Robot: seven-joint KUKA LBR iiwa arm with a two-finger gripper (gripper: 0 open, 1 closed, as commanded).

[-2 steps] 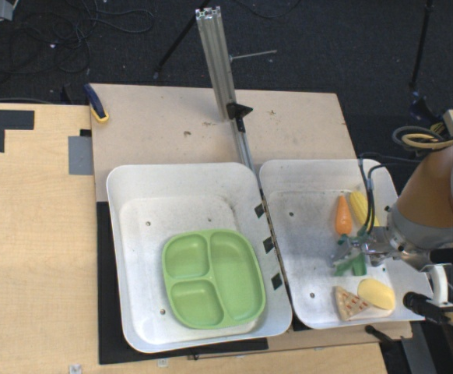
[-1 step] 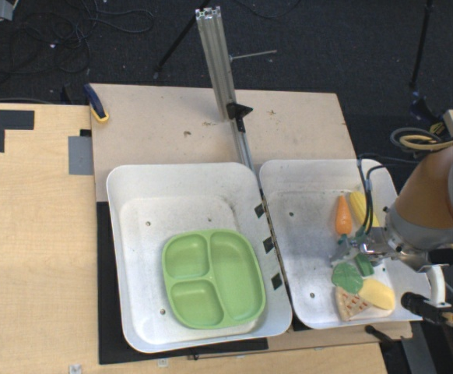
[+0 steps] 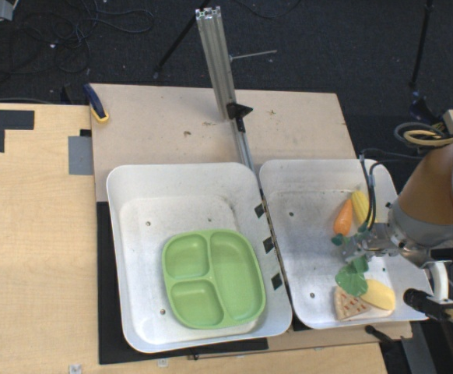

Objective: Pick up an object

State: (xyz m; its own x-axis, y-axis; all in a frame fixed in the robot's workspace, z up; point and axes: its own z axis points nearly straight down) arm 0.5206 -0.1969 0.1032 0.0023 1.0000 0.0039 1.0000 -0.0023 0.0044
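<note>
Grey arm [image 3: 425,201] bent low over right bin [image 3: 308,209], wrist down

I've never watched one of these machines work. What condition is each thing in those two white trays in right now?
Green divided plate: lying flat in the left bin, compartments bare.
Carrot: lying in the right bin, beside the corn cob.
Green leafy toy: lying beside the waffle.
Yellow piece: lying beside the waffle.
</note>
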